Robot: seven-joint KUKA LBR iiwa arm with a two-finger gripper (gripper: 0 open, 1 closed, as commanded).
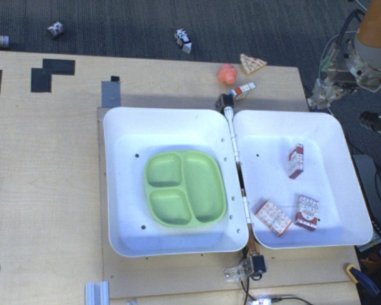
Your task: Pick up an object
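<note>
The right bin (330, 132) holds three small cartons. A red and white one (296, 161) stands near its middle. A second red and white carton (307, 211) lies toward the front right, and a tan patterned one (272, 216) lies beside it to the left. The arm with its orange band (374, 27) hangs beyond the right bin's far right corner. My gripper (322, 96) is at that corner, above the bench, apart from all three cartons.
The left bin (120, 170) holds a green divided plate (184, 188). Behind the bins on the bench lie an orange ball (227, 74), a pizza-slice toy (253, 63) and a small tube (243, 90). Cables run near the front edge.
</note>
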